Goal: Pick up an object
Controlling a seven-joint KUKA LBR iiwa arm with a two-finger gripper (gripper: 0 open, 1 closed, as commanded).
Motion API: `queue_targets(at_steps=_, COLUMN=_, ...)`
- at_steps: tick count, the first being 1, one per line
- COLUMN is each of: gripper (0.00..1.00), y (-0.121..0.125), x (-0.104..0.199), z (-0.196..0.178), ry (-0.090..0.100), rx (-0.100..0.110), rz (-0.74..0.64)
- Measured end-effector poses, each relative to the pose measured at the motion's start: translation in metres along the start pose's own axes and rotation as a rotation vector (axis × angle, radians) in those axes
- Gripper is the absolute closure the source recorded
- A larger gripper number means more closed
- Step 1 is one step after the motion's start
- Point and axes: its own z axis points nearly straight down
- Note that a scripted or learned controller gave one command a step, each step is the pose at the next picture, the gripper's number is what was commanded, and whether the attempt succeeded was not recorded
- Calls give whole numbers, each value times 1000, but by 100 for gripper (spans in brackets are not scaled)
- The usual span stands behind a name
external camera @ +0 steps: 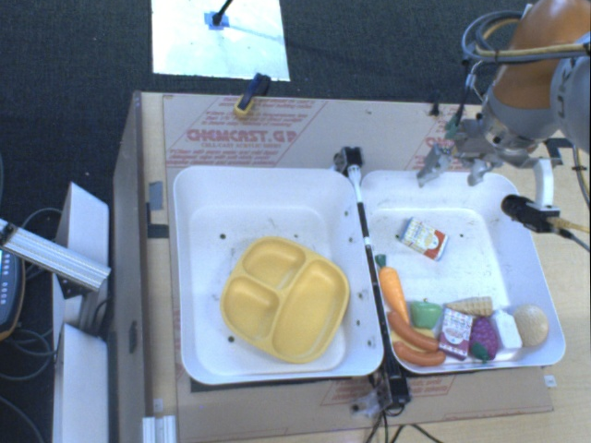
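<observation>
Near edge: we note toy food (443,326) heaped in right bin (545,275).
Left bin (203,210): yellow divided plate (284,298).
Gripper (454,166): fingers spread, grasping nothing, above right bin's far rim.

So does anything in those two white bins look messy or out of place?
Nothing is spilled or broken. The yellow three-compartment plastic tray sits askew in the left bin. In the right bin, toy food crowds the near edge, while a small red-and-white carton lies apart. The gripper hangs open.
</observation>
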Motion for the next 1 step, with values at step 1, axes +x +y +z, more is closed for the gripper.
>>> queue_targets(at_steps=1, gripper=0, y=-24, x=-36, z=132, ry=-2, rx=-7, rz=1)
